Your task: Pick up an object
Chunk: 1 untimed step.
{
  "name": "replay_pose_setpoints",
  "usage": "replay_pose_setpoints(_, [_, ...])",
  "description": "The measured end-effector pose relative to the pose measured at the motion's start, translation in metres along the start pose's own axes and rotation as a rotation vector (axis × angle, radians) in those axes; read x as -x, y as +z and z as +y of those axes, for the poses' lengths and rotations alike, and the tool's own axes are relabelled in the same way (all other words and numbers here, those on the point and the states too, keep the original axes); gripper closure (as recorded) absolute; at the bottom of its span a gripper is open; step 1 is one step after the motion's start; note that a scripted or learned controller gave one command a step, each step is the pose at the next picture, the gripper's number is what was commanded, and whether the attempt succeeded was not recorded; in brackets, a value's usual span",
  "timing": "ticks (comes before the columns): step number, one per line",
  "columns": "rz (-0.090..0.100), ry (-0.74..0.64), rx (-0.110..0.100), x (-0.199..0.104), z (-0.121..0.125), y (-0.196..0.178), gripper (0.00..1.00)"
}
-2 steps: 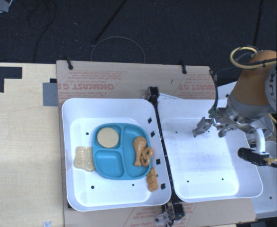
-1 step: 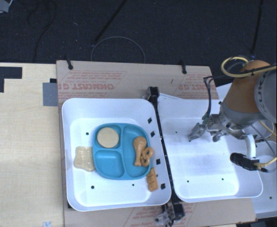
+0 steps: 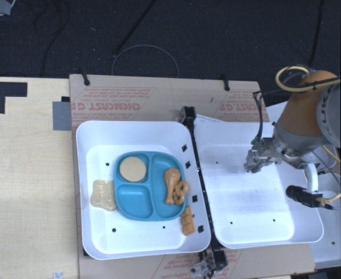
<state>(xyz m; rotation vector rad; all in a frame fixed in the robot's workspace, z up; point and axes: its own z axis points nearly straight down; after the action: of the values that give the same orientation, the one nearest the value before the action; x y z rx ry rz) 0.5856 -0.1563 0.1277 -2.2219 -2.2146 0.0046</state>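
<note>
Two bins: left bin (image 3: 95, 237) holds blue tray (image 3: 138, 202), toy foods.

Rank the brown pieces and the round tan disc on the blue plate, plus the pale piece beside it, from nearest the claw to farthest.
From the claw, above the right bin:
1. Brown pieces, plate's right compartment.
2. Round tan disc, plate's upper-left compartment.
3. Pale piece, on the bin floor left of the blue plate.
</note>
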Motion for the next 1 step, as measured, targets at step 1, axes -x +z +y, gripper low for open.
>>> replay_pose_setpoints(1, [-0.001,0.002,0.006,0.0047,-0.0058,-0.0602,1.0])
